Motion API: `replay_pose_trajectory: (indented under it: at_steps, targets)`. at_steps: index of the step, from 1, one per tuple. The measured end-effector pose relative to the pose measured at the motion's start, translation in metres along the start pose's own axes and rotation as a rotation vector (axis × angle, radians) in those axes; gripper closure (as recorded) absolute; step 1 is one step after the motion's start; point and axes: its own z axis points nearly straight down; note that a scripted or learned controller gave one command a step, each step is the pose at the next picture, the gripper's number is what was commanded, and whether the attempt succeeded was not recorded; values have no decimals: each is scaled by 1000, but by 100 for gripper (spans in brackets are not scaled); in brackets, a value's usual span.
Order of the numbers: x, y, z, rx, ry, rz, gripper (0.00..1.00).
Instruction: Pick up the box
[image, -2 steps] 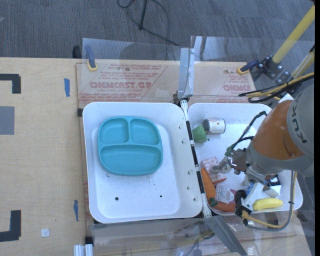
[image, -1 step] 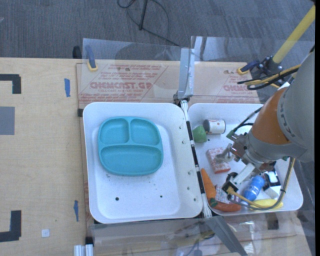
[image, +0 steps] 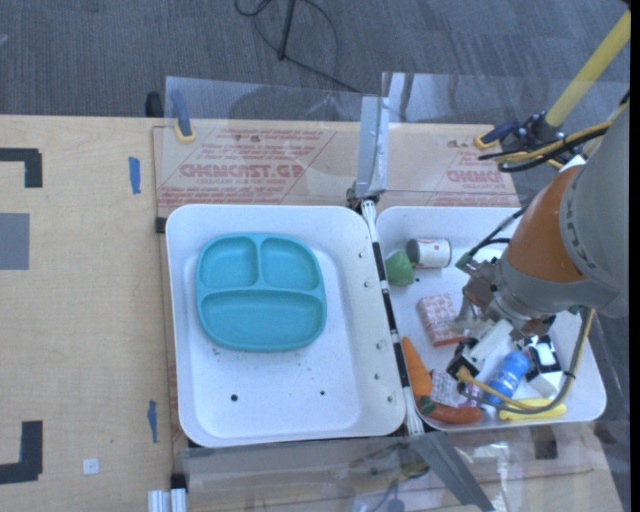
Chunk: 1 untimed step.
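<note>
Box (image: 437, 318), small, pinkish and patterned, is seen lying flat in the right bin (image: 592, 395), just beside the hand (image: 478, 338). The grey, orange-banded arm (image: 560, 250) is bent down over it; how far the hand is spread cannot be told. A smooth teal divided plate (image: 261, 292) is set in the left bin (image: 275, 415).

Left white bin (image: 200, 400) holds teal divided plate (image: 261, 292), far-left. Right white bin (image: 400, 222): small patterned box (image: 436, 318) centre, green ball (image: 399, 267) and white cylinder (image: 431, 252) far-left, orange carrot (image: 417, 368) near-left.
</note>
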Motion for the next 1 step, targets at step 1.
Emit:
replay_pose_trajectory:
  at_steps: [1]
  targets:
    - [-12, 39, 16, 8, -14, 453, 100]
